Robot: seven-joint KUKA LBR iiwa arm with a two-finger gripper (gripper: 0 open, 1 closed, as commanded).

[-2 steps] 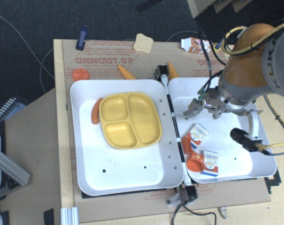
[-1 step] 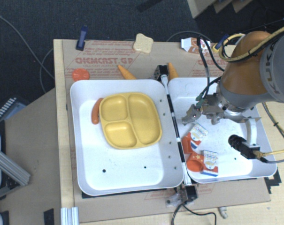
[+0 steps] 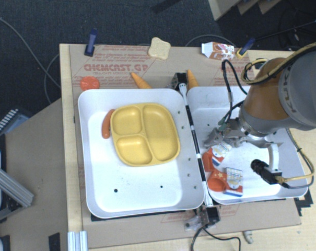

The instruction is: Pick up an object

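the arm [image 3: 283, 95] reaches in from the right and bends down over the right bin [image 3: 205, 103], with its tool [image 3: 223, 135] low over the left part of that bin. whether the tool is released or clenched cannot be told from this slant. just below the tool, in the near-left part of the right bin, lies a small cluster of objects: a red and white piece [image 3: 216, 158], a red round-edged piece [image 3: 216, 181] and a small printed packet [image 3: 234, 178] with a blue strip at its near edge. the left bin [image 3: 95, 166] holds a yellow divided plate [image 3: 145, 134] with three compartments, and a red sausage-shaped toy [image 3: 106, 124] lies just beside the plate's left edge. on the desk [image 3: 121, 61] beyond the bins sit a toast-shaped piece [image 3: 159, 48], an orange carrot-like piece [image 3: 140, 81] and an orange cap [image 3: 89, 83].
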